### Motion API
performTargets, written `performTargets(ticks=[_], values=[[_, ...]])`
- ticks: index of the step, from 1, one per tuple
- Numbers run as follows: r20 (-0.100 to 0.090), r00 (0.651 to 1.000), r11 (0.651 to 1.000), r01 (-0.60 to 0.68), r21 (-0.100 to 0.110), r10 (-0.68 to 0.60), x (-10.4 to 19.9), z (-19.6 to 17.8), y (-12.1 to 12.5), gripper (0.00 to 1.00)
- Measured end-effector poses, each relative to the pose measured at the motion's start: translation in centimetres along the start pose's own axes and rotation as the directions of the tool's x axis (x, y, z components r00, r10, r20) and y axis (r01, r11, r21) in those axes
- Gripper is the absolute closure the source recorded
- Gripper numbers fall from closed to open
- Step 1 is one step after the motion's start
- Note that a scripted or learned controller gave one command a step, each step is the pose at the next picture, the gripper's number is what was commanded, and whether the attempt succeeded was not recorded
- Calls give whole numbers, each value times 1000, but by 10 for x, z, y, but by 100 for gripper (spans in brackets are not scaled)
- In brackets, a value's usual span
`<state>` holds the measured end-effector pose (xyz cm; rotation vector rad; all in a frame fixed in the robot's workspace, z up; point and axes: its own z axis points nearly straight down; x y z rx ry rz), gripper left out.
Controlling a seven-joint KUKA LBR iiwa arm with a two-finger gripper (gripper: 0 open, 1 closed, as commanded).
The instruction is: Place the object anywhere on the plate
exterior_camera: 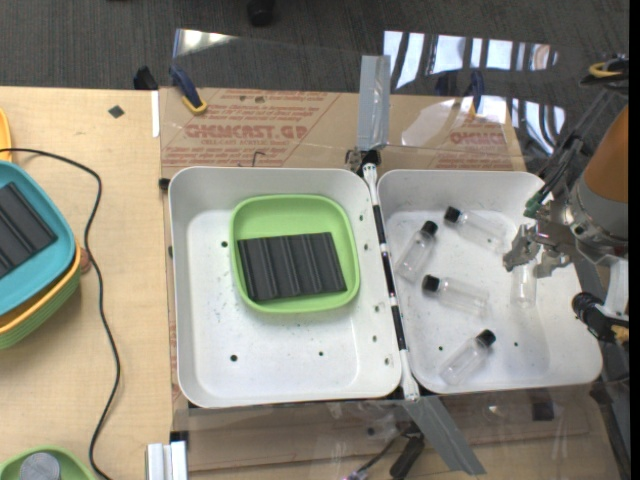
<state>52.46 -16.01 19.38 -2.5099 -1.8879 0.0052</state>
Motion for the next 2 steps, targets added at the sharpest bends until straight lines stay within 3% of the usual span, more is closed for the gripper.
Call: performTargets(ticks=[1, 2], values=[[0, 1000, 1000, 0, 0, 0, 0, 0, 0, 0], [0, 914, 914, -405, 0, 405, -30, -69, -4, 0]])
